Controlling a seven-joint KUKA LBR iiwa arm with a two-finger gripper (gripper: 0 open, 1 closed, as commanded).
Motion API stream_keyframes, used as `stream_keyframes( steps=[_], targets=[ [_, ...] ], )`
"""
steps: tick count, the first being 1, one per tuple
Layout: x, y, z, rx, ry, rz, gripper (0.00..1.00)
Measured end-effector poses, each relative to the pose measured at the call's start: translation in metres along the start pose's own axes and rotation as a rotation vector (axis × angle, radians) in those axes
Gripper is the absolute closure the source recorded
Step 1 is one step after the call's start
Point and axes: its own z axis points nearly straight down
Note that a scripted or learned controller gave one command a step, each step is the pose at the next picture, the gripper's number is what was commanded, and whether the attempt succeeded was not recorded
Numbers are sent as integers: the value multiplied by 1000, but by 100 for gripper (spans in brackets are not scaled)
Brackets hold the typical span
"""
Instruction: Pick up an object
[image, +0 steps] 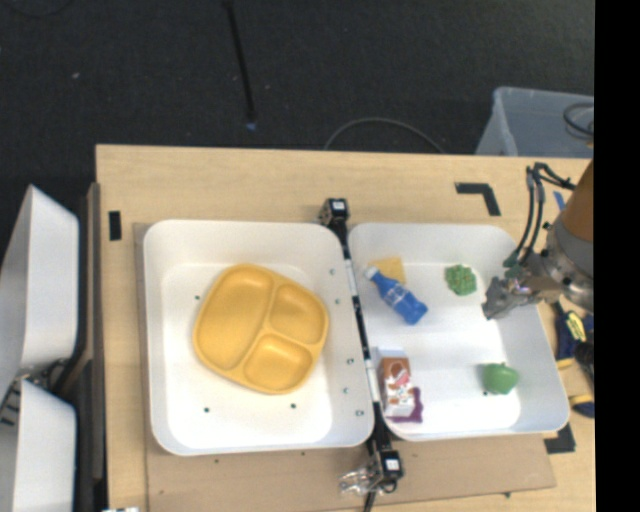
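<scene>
Camera view: gripper (500, 300) near bin rim (545, 340)

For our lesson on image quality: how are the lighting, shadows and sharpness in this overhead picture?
Camera view: even, soft light, with no harsh glare on the white bins; the yellow divided plate casts only a faint shadow; the picture is slightly soft overall, so the snack packet label is unreadable and the gripper looks blurry.

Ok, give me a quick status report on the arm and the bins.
Gripper over right bin's right edge, nothing seen in it. Blue bottle, two green pieces, snack packet lying loose. Yellow tray in left bin. Nothing blocking.
</scene>
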Motion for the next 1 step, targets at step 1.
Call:
stream_keyframes(
  steps=[1],
  targets=[
    [49, 8, 7, 3, 0, 2, 100]
  ],
)
